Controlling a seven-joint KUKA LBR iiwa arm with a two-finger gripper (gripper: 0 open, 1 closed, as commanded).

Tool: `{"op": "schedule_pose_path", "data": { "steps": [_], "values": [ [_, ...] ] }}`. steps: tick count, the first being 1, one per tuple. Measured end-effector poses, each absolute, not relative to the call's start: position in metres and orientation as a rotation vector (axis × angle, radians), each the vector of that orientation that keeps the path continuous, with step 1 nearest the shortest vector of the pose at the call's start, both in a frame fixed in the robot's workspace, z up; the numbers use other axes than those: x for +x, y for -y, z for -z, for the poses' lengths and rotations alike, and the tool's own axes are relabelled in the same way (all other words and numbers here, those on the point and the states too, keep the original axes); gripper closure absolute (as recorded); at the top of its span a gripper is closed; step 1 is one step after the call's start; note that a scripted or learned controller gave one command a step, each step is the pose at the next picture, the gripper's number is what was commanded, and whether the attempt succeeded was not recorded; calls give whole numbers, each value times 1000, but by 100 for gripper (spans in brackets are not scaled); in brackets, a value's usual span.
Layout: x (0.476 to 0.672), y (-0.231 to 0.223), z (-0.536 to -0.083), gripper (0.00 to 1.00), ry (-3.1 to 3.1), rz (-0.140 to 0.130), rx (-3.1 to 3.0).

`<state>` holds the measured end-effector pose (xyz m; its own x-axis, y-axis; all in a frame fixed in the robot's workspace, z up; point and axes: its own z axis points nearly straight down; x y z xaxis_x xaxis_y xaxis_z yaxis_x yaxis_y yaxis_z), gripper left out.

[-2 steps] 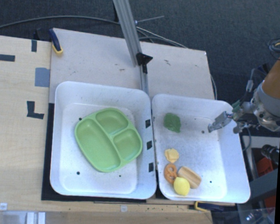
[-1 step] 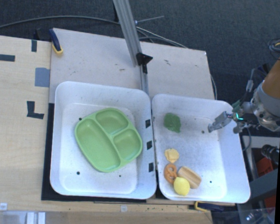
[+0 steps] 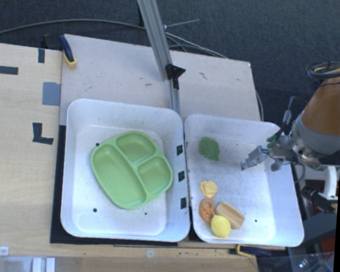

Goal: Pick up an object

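yellow lemon (image 3: 220, 226) sits at six o'clock in the right bin (image 3: 282, 194); gripper (image 3: 251, 162) hovers above at three o'clock, jaws' state unclear.

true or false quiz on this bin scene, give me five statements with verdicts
1. The green divided tray lies in the left bin. True.
2. The green leafy piece sits in the left bin. False: it is in the right bin.
3. The lemon lies near the right bin's front edge. True.
4. The gripper holds the lemon. False: it is over the right bin, apart from the lemon.
5. The tray has five compartments. False: it has three.
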<state>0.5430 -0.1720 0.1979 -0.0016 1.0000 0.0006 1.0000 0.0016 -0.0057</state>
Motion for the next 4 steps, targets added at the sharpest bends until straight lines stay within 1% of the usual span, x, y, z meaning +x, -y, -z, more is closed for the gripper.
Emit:
{"op": "schedule_pose_path", "data": {
  "steps": [1,2,3,4],
  "values": [
    [541,167,-154,0,2221,-6,-2216],
    [535,169,-91,0,2218,-7,-2216],
    [536,168,-104,100,2222,-2,-2216],
    [535,165,-166,100,2227,4,-2222]
  ]
}}
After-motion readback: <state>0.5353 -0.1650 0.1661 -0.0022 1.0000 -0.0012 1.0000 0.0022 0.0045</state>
